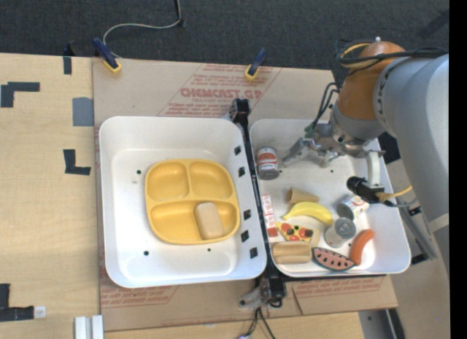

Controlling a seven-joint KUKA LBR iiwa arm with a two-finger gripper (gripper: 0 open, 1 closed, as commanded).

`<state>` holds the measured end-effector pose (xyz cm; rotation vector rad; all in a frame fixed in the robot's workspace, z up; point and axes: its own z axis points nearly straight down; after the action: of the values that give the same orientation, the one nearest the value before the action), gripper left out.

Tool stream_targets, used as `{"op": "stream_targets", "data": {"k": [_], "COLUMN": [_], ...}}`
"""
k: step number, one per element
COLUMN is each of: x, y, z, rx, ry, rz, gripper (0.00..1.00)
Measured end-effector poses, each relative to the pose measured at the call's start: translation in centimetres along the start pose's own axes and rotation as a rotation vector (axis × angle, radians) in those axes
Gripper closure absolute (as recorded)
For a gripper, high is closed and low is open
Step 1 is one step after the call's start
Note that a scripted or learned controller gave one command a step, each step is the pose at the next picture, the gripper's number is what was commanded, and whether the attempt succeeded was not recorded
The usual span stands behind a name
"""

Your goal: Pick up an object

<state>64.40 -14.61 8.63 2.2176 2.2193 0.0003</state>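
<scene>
My gripper [310, 155] hangs over the back of the right bin [398, 257], just right of a small red and white can [267, 162]. It is open and holds nothing. Nearer the front of this bin lie a tan wedge [297, 195], a banana [309, 212], a pizza slice [293, 232], a bun [290, 253], a watermelon slice [333, 259], a red sausage [361, 246], a grey cup [340, 231] and a small white bottle [356, 205].
The left bin [117, 184] holds a yellow divided plate [191, 200] with a tan bread piece [210, 220] in its front right section. The grey arm with its orange band [365, 90] stretches over the right bin's back right corner. Black clips join the bins.
</scene>
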Motion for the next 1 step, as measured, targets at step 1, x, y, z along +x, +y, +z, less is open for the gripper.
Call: {"op": "stream_targets", "data": {"k": [1], "x": [3.64], "y": [2.50], "z": [0.09], "rx": [0.001], "ry": [0.002], "rz": [-0.002], "gripper": [0.00]}}
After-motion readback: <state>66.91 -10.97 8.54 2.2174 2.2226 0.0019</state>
